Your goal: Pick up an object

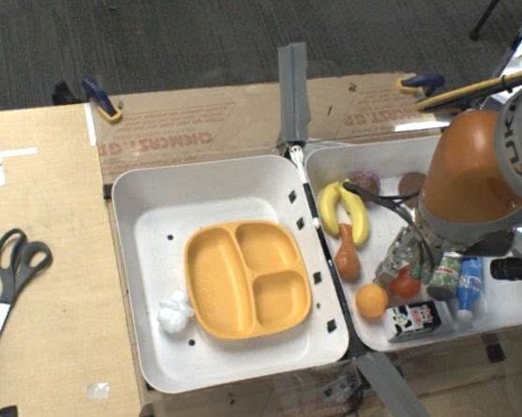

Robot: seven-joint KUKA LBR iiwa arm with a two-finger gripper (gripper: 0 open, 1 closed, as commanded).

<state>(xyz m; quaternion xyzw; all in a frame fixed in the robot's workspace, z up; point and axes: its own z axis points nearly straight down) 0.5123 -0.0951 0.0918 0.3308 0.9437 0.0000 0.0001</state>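
My gripper [405, 259] hangs low in the right bin [501, 320], under the arm's orange band [469, 172]. Its tip sits just above a red tomato-like object [405, 285]. An orange [371, 301] lies to the left of that. A brown pear-shaped toy [346, 256] and a yellow banana [345, 209] lie further left and back. A green bottle [445, 275], a blue bottle [469, 285] and a black-and-white box [412, 319] lie by the front wall. The arm hides part of the bin's right side.
The left bin [145, 264] holds a yellow divided plate [248, 278] and a crumpled white lump [174, 312]. A purple item [365, 181] and a brown item [413, 183] lie at the back of the right bin. Scissors [12, 271] rest on the bench at left.
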